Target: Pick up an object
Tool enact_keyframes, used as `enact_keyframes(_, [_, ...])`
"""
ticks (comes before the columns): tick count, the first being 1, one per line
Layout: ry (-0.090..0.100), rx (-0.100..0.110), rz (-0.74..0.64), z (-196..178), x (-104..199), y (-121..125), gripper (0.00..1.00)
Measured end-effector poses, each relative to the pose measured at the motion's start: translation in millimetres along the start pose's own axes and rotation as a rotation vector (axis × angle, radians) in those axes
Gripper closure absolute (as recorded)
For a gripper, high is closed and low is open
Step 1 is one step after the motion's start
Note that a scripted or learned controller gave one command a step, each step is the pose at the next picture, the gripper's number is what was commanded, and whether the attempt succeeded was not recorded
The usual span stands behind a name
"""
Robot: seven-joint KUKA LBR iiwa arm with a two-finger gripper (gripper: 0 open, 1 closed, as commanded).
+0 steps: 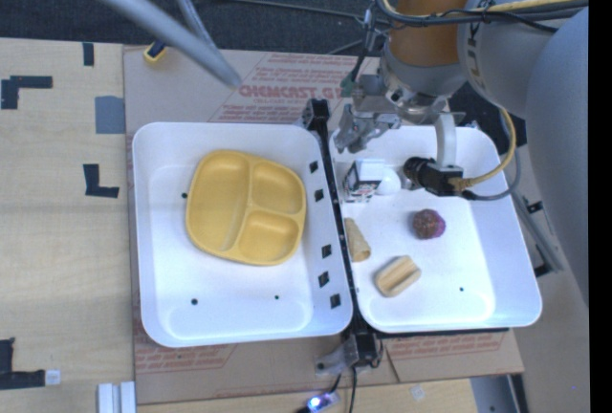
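Right of the dark red ball (pixel 428 224), and below it toward the corner of the right bin (pixel 507 306), I find bare floor to pass. Lower left of the ball a tan roll (pixel 397 275) blocks; farther left a tan wedge (pixel 357 239) hugs the bin wall.

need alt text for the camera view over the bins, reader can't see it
The robot's gripper hangs at the far left corner of the right bin, which holds a dark reddish ball, a tan bread roll and a tan wedge by the divider. The left bin holds a yellow divided plate.
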State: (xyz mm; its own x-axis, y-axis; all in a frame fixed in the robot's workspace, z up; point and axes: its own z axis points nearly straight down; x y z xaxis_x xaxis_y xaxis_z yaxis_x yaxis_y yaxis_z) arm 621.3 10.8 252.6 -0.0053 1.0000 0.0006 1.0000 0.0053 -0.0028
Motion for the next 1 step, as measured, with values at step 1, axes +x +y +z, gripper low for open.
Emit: enact_keyframes(1, [-0.001, 0.001, 0.001, 15.9, 48.1, -19.2, 1.0])
